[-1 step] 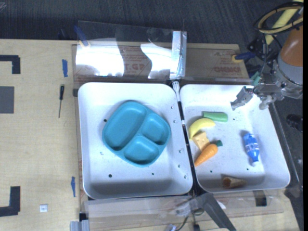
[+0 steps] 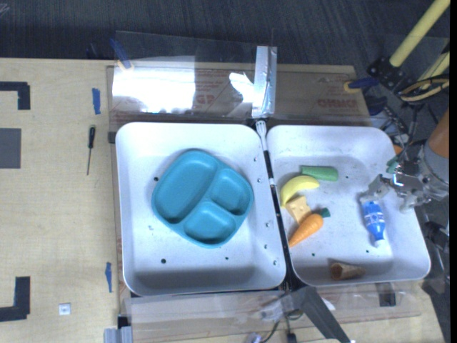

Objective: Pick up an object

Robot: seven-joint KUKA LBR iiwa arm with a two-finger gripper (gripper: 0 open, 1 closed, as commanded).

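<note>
**Gripper poised at the right bin's edge, above the blue tube**

The gripper (image 2: 389,184) sits over the right side of the right bin (image 2: 335,145), reaching in from the right. Whether its fingers are open or closed cannot be told from this view; nothing is seen between them.

Just below the gripper lies a blue tube (image 2: 373,221) with a white cap end, lying on the bin floor near the right wall. Toward the bin's left side are a green piece (image 2: 319,172), a banana (image 2: 298,186) just beneath it, a cheese wedge (image 2: 298,209) touching the banana, and a carrot (image 2: 307,228) lying slantwise beside the cheese. A brown cone (image 2: 345,269) lies near the front wall, well apart from the rest.

The left bin (image 2: 136,249) holds a blue divided plate (image 2: 203,196), set near its middle.

A screwdriver (image 2: 90,147) lies on the bench left of the bins.
</note>
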